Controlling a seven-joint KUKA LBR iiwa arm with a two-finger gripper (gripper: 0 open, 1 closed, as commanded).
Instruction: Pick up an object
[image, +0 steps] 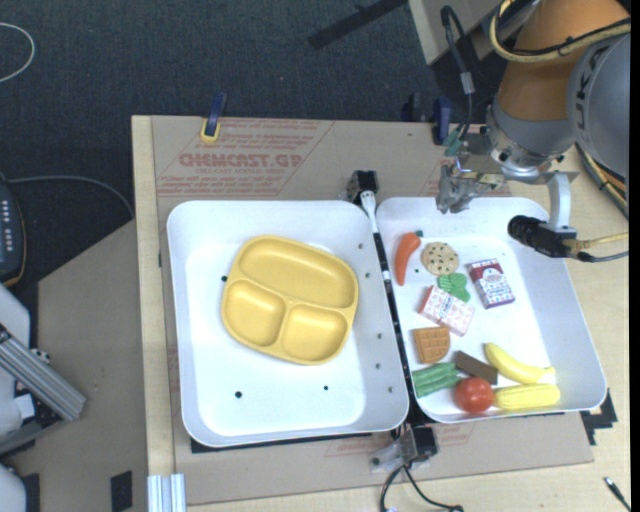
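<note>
My gripper (455, 200) hangs over the far edge of the right bin (560, 300), its fingers close together with nothing seen between them. Below it in that bin lie an orange carrot (406, 255), a round cookie (439, 259), a small green piece (455, 285), a red-and-white carton (491, 282), a pink patterned packet (446, 309), a waffle-like cracker (432, 344), a brown bar (474, 364), a green pickle (434, 379), a red tomato (474, 396), a banana (517, 365) and a corn cob (527, 397).
The left bin (200, 300) holds a yellow three-compartment plate (289, 298). A black divider strip (384, 290) runs between the bins. A yellow clamp (211, 125) sits on the cardboard at the far left.
</note>
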